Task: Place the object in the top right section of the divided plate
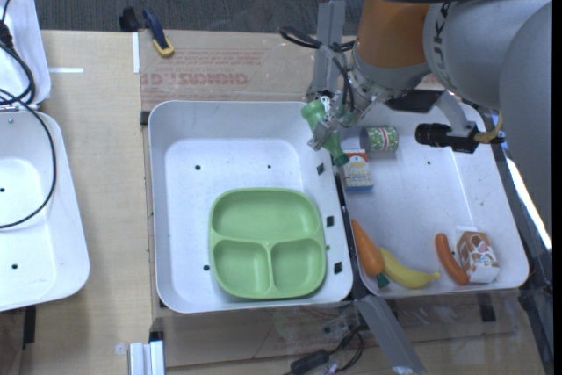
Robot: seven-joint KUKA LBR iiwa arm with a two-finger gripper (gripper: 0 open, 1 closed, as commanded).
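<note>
The green divided plate (266, 241) lies in the left bin (176, 189), with one wide section at the back and two smaller ones in front. My gripper (323, 134) hangs over the wall between the two bins, above and to the right of the plate. A small green object (313, 112) sits between its fingers, clear of the bin floor, and a darker green piece (338, 155) hangs just below it. The fingers are shut on this object.
The right bin (492, 189) holds a green can (379, 139), a small carton (356, 172), a carrot (369, 248), a banana (409, 270), a sausage (451, 259) and a small box (479, 254). The arm's bulk covers the back right.
</note>
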